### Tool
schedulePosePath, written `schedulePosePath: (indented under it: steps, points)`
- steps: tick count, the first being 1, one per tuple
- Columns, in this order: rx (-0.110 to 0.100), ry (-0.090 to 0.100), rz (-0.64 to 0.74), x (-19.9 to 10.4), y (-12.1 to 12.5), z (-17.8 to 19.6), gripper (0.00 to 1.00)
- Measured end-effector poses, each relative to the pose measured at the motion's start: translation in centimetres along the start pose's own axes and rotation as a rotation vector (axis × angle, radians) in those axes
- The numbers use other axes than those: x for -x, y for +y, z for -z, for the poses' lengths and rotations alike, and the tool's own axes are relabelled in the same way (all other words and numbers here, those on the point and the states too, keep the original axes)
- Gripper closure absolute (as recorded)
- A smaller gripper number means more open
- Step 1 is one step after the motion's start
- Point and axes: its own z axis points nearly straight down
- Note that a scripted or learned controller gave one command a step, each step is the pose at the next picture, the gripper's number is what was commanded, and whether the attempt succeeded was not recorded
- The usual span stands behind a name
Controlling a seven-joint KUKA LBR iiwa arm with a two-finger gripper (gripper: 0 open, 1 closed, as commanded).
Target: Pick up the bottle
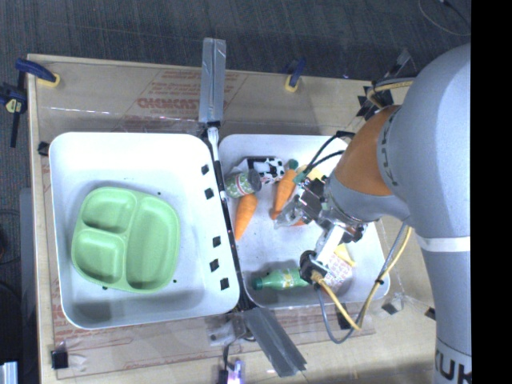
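Right bin [264, 250]: green bottle [280, 279] lying on its side along the near wall, cap end toward the claw [293, 208]. The claw hangs above the bin's middle, over two carrots [245, 213]; whether it is released or clenched cannot be told. A small jar [239, 185] and cow toy [270, 167] crowd the far wall. Left bin [120, 154]: green divided tray [126, 237], with bare floor around it.

A bulky grey arm [436, 134] with smooth rounded casing is seen, banded in orange [364, 158] above the wrist. White lettering is printed near its base. A yellow cable [376, 290] is looped beside the dark metal gripper [308, 214].
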Motion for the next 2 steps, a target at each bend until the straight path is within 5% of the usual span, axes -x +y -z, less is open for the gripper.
schedulePosePath:
  steps: [1,2]
  points:
    - [0.0,0.0,0.0,0.0,0.0,0.0,0.0]
    - [0.004,0.002,-0.257,-5.5,-5.4,9.0,0.0]
